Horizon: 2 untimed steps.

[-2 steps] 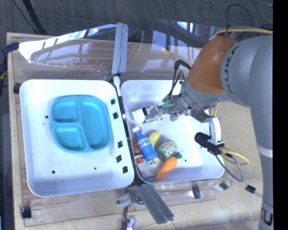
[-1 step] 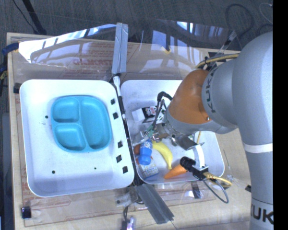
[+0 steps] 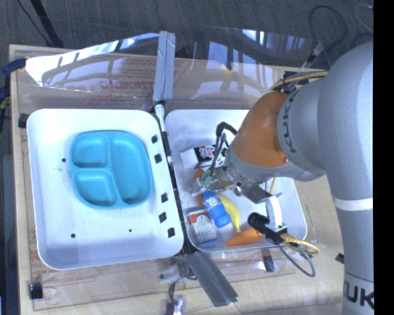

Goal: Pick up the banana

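Over the wooden desk (image 3: 85, 277), the smooth grey arm (image 3: 345, 110) with its glossy orange band (image 3: 266, 136) covers much of the right bin (image 3: 295, 205). Left bin (image 3: 46, 241): rounded white plastic, carrying a blue compartmented tray (image 3: 111, 169). Claw (image 3: 217, 176) sits low among the clutter; cannot tell its state. Banana (image 3: 232, 210), curved and yellow, lies in the right bin between a blue bottle (image 3: 215, 209) and an orange carrot (image 3: 244, 237), just below the claw.
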### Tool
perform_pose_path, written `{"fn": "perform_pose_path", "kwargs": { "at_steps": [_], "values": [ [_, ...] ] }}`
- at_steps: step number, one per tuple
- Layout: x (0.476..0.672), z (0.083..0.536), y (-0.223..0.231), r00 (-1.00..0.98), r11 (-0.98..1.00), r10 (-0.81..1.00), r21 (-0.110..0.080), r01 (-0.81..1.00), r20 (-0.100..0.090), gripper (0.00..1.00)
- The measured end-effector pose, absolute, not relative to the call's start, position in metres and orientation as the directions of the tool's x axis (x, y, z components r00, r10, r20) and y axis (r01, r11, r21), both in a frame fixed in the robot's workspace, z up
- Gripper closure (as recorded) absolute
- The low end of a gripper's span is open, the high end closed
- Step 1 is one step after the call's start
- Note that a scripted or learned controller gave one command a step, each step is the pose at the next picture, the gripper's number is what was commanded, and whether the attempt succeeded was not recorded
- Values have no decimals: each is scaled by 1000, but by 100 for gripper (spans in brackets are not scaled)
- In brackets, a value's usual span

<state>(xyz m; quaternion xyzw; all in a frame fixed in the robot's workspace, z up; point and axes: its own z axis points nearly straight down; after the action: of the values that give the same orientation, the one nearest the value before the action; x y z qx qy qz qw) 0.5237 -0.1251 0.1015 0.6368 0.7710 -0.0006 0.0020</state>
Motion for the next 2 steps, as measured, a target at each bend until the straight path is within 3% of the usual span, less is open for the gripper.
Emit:
{"fn": "perform_pose_path", "kwargs": {
  "at_steps": [1, 2],
  "values": [
    [524, 102, -125, -189, 189, 982, 2, 982, -4, 0],
    [507, 93, -192, -2, 2, 1000, 4, 1000, -2, 0]
  ]
}}
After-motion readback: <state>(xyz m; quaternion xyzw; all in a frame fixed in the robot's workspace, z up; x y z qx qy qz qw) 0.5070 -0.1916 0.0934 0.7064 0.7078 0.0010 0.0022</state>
